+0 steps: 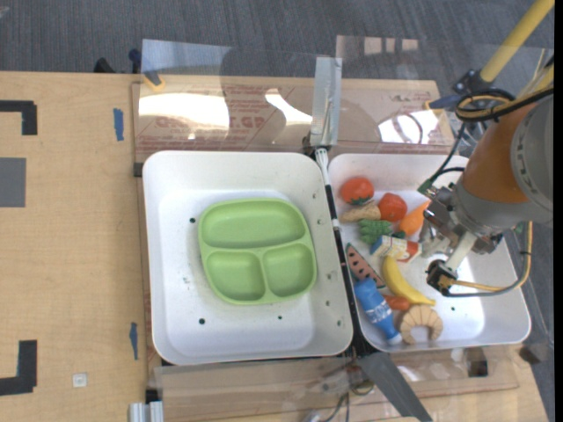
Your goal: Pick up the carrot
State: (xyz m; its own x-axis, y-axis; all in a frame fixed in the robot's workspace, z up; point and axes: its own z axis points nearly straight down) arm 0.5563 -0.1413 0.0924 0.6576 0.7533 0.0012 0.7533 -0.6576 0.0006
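— Orange carrot (414, 219) lies in the right bin (493, 319), up near the middle of the toy pile; it is tilted, with its upper end close under the arm's wrist.

— Is the claw (437, 236) on it?

— Hard to say; the claw sits just right of the carrot, low over the bin, but its fingers are tucked under the grey wrist and I cannot tell whether they are apart or together; nothing shows clearly between them.

— What lies around the carrot?

— A red tomato (391, 207) touches it on the left; a second, larger tomato (356, 189) sits further up and left; a green leafy vegetable (374, 230) lies just below those.

— And lower down?

— A yellow banana (403, 283) curves down through the pile; beside it, against the bin's left wall, lies a watermelon slice (361, 263); a blue bottle (374, 309) lies below that; a tan croissant (422, 323) rests at the bottom of the pile.

— The other bin?

— The left bin (167, 236) holds a light green divided plate (256, 251) with three compartments; it sits flat near the centre, well apart from the carrot.

— And beneath?

— Both bins stand side by side on the brown tabletop (62, 236); the arm (506, 170), grey with an orange band, reaches in from the right.
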